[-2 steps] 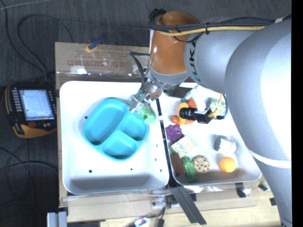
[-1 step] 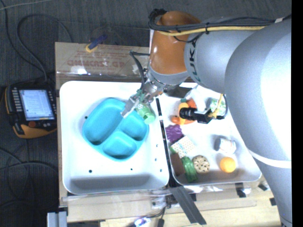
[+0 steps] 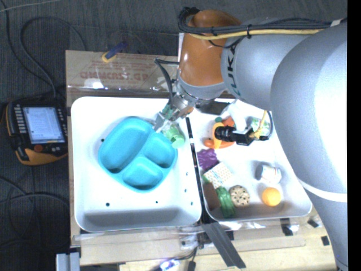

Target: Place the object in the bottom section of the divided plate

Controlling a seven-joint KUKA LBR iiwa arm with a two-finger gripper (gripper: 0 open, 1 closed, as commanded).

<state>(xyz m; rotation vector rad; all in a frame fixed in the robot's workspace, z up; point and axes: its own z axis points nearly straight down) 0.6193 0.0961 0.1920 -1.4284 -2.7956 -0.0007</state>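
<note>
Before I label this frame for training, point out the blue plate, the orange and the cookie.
blue plate (image 3: 125, 145): camera view, floor of its large section.
orange (image 3: 271, 196): camera view, middle of the fruit.
cookie (image 3: 240, 196): camera view, middle of its top face.

we see open floor in the left bin (image 3: 96, 208) around the blue plate (image 3: 138, 153); toys crowd the right bin (image 3: 293, 208).
</note>
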